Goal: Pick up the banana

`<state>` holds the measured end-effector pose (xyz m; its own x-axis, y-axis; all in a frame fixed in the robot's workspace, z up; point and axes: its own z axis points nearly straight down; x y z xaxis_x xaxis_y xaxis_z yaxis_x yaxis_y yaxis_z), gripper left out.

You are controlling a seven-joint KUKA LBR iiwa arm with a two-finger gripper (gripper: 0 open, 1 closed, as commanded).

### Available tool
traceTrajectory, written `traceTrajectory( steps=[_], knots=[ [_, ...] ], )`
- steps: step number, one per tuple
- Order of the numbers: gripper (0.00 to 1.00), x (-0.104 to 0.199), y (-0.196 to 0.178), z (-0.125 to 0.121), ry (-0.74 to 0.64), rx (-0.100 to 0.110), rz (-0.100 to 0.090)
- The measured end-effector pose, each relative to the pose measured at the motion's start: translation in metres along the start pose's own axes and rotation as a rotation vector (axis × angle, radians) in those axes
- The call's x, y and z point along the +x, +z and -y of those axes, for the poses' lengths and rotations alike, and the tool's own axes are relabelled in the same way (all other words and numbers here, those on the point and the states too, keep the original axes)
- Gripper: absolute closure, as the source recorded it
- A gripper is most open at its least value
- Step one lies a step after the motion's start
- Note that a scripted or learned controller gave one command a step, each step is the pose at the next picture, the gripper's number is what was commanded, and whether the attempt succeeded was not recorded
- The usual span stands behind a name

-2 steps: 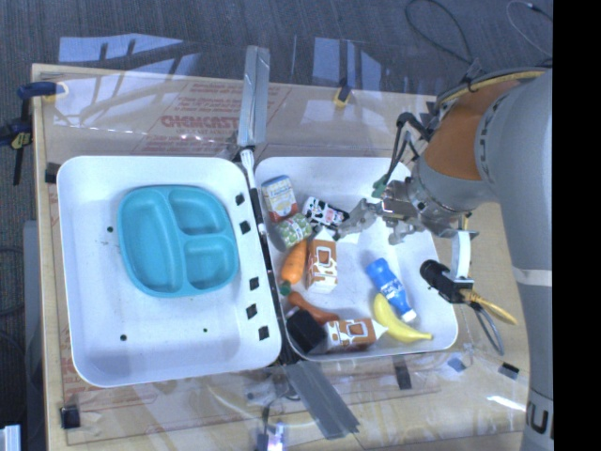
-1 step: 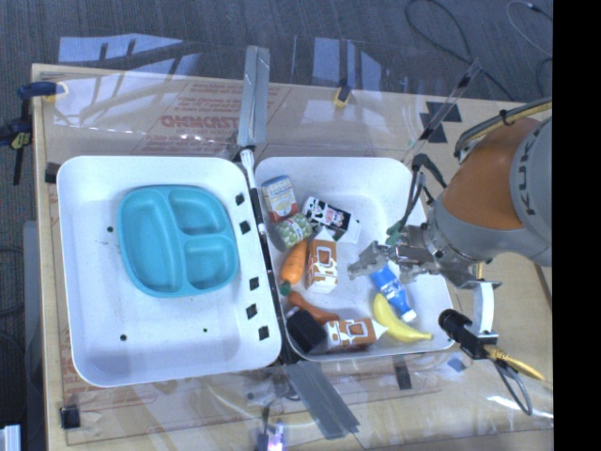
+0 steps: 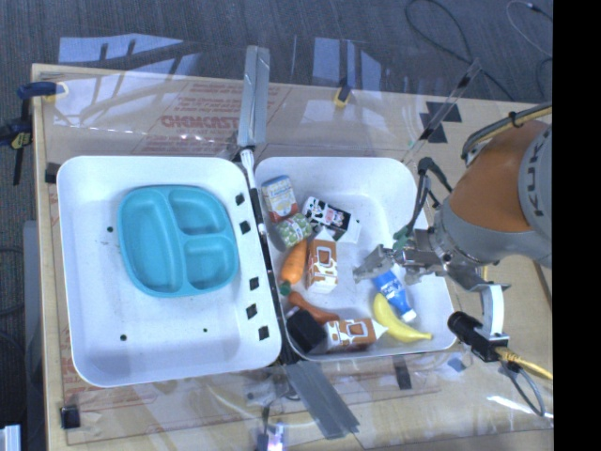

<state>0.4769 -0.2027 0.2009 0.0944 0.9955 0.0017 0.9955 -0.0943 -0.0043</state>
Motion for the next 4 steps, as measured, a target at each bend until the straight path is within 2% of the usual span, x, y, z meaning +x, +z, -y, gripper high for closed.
traceTrajectory(
  steps=[1,2,3,4],
  knots=[
    [0.00,-0.003,0.004,0.000,-0.120,0.001,-0.001],
    [0.00,-0.003,0.074,-0.045,-0.120,-0.001,0.001],
    [0.00,0.004,0.054,-0.098,-0.489,-0.005,0.004],
    [0.00,-0.005,0.039,-0.030,-0.573,-0.002,0.002]
  ],
)
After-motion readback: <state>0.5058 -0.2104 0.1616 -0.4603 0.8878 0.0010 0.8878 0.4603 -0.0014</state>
